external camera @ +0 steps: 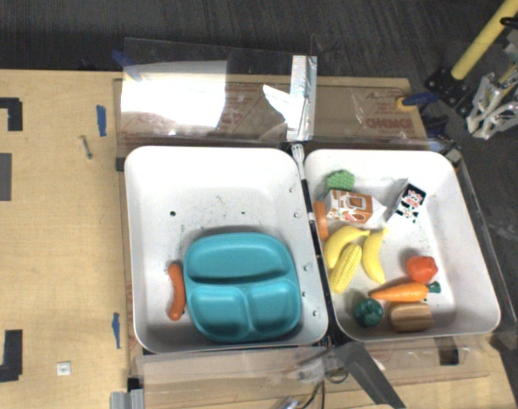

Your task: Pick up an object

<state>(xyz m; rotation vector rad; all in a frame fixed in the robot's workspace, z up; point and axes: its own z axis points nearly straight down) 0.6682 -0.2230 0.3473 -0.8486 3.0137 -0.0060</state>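
The tool (496,109) hangs beyond the right bin (472,228), its state impossible to tell. Toy food crowds that bin, so an edge piece like the carrot (401,292) looks easiest.

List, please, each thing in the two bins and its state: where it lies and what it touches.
Teal tray: flat in left bin.
Sausage: lying beside the tray's left edge.
Corn: lying in right bin, between two bananas.
Carrot: lying above the bread roll.
Tomato: near right wall.
Orange carton: tilted, upper right bin.
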